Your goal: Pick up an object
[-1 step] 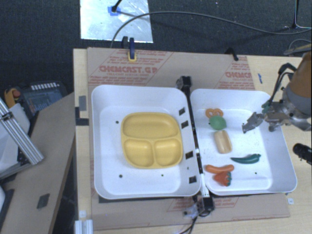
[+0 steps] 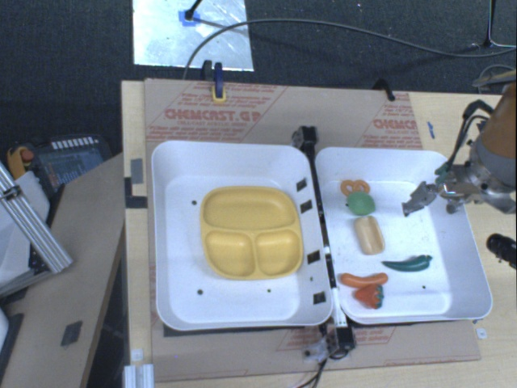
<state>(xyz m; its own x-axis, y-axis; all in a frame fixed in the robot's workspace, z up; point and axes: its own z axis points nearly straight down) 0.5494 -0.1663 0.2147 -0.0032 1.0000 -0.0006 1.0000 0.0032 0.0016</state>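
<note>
So the gripper (image 2: 414, 201) hangs over the right bin (image 2: 464, 297), up near its far right corner. Whether it's released or clenched, I can't tell from this angle. Nothing shows in its grasp, so I'd say we're at the approach step, with no pick made yet.

Working outward from it: the green ball (image 2: 361, 204) is the closest thing, toward the bin's left wall, with a pretzel (image 2: 354, 187) touching it on the far side. Just nearer the front sits the bun (image 2: 369, 235), then the green pepper (image 2: 408, 262) out in the middle, and the hot dog (image 2: 363, 280) and strawberry (image 2: 369, 296) by the front left corner.

Next move, I reckon, needs it to line up over one item and drop straight down. The pepper stands well apart from the rest, so it looks like the easier grab.

The left bin (image 2: 174, 176) carries a yellow tray (image 2: 249, 231).

Writing: the cardboard (image 2: 266, 107) under the bins reads "CHEMCAST" in red, twice along the far edge.
</note>
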